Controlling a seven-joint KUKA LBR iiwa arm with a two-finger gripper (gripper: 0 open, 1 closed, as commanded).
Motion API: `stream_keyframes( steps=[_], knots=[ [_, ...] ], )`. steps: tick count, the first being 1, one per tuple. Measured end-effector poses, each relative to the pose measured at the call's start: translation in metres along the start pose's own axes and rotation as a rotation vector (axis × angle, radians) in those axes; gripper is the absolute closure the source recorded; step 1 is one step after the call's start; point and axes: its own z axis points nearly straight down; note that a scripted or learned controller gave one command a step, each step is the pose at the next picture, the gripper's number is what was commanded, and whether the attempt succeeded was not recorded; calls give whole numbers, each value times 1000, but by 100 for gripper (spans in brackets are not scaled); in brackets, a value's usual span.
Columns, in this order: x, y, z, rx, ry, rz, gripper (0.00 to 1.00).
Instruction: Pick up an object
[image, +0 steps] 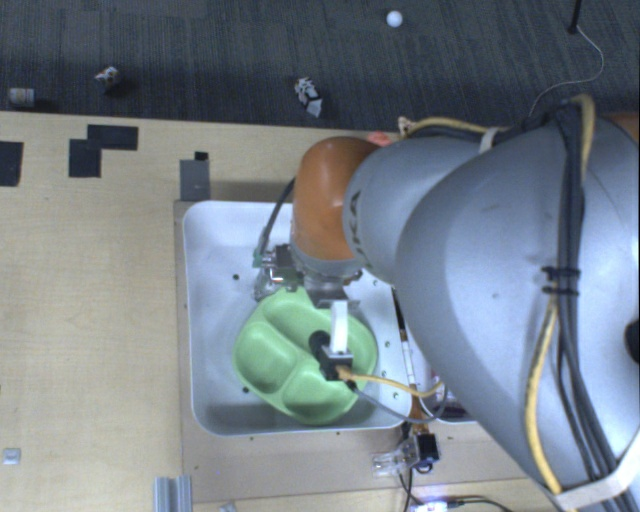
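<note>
in the near half of the white bin (214, 262), close to its front wall, lies a pale green moulded thing (268, 357), rounded and lobed, with shallow hollows pressed into its top; what it is exactly is hard to say. its right part is crossed by robot hardware, so its full outline cannot be traced. the gripper (300, 286) sits just above the green thing's far edge, tucked under the wrist and the orange band (324, 192), and so much of it is covered from this angle that whether it is open or closed cannot be told, nor whether it touches the green thing or has hold of anything. the grey arm (480, 280) fills the right side of the view, covering the bin's right wall and everything beyond it there. the bin's floor to the left of the green thing is bare white, with a few tiny dark specks. on the wooden bench (90, 330), left of the bin, are flat black patches (100, 146), one cut off at the left edge, and a small grey block (195, 178) stands at the bin's far left corner. on the dark floor beyond the bench lie a small white ball (394, 18) and a few crumpled scraps (308, 94), too small to make out.
</note>
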Motion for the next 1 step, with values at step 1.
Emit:
stream_keyframes(
  steps=[1],
  knots=[
    [0, 7, -13, -28, 3, 2, 100]
  ],
)
